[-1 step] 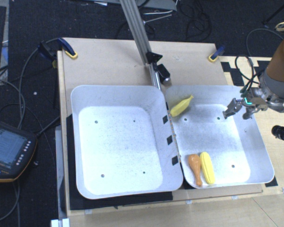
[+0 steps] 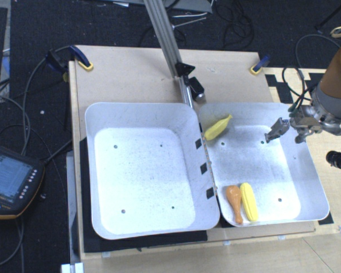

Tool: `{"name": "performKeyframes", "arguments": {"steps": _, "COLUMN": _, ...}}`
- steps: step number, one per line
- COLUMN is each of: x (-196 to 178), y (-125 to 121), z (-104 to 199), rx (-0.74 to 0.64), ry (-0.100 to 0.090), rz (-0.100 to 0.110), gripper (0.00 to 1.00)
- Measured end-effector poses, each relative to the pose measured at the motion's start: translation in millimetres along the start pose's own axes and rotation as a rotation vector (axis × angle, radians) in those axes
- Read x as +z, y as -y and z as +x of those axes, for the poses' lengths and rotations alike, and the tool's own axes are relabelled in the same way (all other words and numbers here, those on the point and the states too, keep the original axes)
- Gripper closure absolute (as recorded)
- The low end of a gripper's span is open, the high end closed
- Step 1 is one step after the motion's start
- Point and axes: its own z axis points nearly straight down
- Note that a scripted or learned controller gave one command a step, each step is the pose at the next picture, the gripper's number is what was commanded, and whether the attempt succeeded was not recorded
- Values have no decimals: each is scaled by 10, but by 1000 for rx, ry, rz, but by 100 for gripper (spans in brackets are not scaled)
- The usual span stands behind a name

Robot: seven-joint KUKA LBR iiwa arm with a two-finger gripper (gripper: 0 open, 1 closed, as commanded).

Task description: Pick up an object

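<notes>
Two fingers spread | tool [image 2: 290, 131] holds nothing | above right bin [image 2: 315, 181]

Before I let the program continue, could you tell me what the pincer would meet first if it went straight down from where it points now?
Probably bare floor of the right bin. The pincer hangs apart from the yellow objects; depth is unclear.

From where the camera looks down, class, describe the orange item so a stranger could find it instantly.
Start at the right white bin and go to its near-left corner, beside the divider. Two small things lie there side by side: the orange item is the left one, pear-shaped with a thin tail, while its neighbour is a yellow corn cob.
</notes>
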Motion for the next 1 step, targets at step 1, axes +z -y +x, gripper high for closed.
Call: {"name": "performKeyframes", "arguments": {"steps": 1, "x": 470, "y": 41, "z": 84, "rx": 0, "ry": -1, "rz": 4, "gripper": 0}}
